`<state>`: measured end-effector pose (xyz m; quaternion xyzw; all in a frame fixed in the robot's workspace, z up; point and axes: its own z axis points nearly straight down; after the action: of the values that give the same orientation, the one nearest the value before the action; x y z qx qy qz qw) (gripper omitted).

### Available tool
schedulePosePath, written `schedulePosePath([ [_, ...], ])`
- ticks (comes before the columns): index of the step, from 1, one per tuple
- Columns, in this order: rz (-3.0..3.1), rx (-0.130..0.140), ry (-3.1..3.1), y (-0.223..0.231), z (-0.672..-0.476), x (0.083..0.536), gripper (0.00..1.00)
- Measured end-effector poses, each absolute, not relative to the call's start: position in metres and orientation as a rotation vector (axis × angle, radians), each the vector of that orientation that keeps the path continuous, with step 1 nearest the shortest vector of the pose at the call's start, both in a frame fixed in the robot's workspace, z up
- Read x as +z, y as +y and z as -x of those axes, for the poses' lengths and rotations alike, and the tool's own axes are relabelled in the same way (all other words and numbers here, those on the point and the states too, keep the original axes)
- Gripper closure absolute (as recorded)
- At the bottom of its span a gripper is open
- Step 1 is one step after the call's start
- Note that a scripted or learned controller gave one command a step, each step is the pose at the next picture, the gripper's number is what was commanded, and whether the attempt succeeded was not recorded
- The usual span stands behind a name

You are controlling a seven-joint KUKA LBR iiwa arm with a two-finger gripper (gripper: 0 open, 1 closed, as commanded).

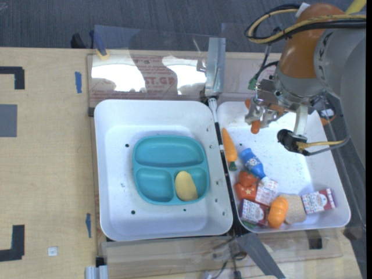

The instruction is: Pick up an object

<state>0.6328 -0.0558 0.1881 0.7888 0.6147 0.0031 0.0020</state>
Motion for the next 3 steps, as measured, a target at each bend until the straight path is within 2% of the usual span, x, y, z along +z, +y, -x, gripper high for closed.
schedulePosePath([
  [1,-2.479,0.001,1.928,-0.057,-0.631,0.185,0.0],
  [2,-2.267,-0.008,2.181,-0.109,-0.651,0.098,0.0],
  [3,-2.174,0.0,2.268,-0.144,-0.649,0.086,0.0],
])
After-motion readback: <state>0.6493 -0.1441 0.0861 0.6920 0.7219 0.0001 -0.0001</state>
